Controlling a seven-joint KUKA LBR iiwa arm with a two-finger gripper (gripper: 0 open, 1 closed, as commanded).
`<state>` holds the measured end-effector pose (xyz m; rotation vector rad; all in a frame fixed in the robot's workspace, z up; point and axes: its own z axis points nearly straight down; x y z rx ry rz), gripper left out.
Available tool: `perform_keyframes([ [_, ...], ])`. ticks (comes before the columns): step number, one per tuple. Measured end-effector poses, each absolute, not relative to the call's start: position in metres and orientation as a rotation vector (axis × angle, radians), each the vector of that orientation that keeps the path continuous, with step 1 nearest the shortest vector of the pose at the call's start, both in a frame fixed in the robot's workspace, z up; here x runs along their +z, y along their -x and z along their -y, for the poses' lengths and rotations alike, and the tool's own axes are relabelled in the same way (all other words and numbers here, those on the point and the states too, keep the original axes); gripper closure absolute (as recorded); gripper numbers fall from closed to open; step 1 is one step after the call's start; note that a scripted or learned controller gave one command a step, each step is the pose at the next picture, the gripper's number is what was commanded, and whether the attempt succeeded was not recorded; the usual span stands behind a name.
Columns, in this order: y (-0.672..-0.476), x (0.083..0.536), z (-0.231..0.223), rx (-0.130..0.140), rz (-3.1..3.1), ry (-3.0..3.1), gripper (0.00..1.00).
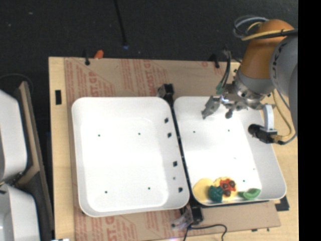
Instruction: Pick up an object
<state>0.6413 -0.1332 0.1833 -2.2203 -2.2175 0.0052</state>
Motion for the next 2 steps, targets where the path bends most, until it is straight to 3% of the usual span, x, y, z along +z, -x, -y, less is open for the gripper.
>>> perform_keyframes([
  [1,-0.642,0.121,0.136,0.005,2.218,2.22,0.0],
  [2,-0.644,0.135,0.137,-0.002,2.221,2.225,1.0],
])
